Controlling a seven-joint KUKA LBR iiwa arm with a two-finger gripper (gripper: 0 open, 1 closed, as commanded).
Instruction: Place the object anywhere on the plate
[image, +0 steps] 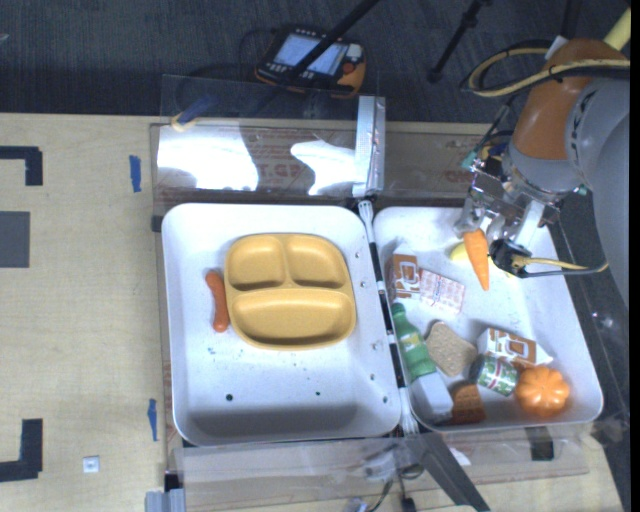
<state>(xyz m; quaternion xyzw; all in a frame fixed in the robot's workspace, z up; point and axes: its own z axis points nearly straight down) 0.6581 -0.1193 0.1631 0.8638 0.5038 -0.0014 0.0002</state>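
A yellow plate (290, 290) with three compartments lies in the left bin (190, 390), nothing on it. My gripper (484, 226) hangs over the back of the right bin (575, 330), under the orange band of the arm. An orange carrot (479, 260) points down and toward the front from between its fingers, the thick end gripped. The carrot is over the right bin, well to the right of the plate.
A red-orange sausage (217, 300) lies beside the plate's left edge. In the right bin are small cartons (428, 284), a green bottle (408, 340), a bread slice (452, 348), a can (495, 375) and an orange pumpkin (542, 390). A ridge (378, 300) divides the bins.
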